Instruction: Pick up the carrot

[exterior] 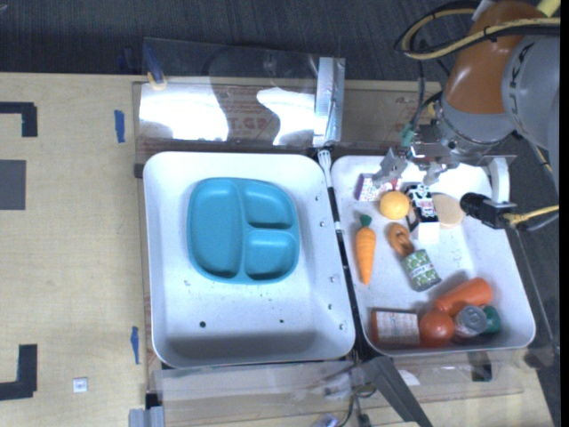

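The small orange plastic carrot [364, 249] lies lengthwise, green top toward the pincer [411, 169], whose grip state I cannot tell, hanging just beyond and right of that top.

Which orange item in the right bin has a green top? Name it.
The carrot, lying lengthwise near the bin's left wall. Its stem end is green; the orange bottle is capless-looking and lies farther right.
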Available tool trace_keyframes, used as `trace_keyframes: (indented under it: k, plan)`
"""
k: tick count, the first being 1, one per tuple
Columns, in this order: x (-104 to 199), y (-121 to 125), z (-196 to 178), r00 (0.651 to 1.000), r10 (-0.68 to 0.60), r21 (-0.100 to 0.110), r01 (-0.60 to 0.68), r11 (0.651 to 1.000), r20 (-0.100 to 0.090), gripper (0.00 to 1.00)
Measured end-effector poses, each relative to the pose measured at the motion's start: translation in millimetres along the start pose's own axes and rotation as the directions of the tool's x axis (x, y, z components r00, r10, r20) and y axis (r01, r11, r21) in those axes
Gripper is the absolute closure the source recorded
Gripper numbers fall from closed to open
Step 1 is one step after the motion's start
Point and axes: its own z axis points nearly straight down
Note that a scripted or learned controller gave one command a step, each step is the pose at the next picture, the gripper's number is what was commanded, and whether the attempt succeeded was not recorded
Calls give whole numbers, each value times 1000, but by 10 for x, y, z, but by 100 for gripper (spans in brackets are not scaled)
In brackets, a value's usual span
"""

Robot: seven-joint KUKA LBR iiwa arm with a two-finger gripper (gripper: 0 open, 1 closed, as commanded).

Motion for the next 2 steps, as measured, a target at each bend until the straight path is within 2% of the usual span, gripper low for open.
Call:
trace_keyframes:
  k: [1, 2]
  plan:
    - [-102, 62, 769, 938, -348, 6, 348, 938, -2, 0]
    - [-129, -80, 884, 922, -386, -19, 387, 922, 9, 0]
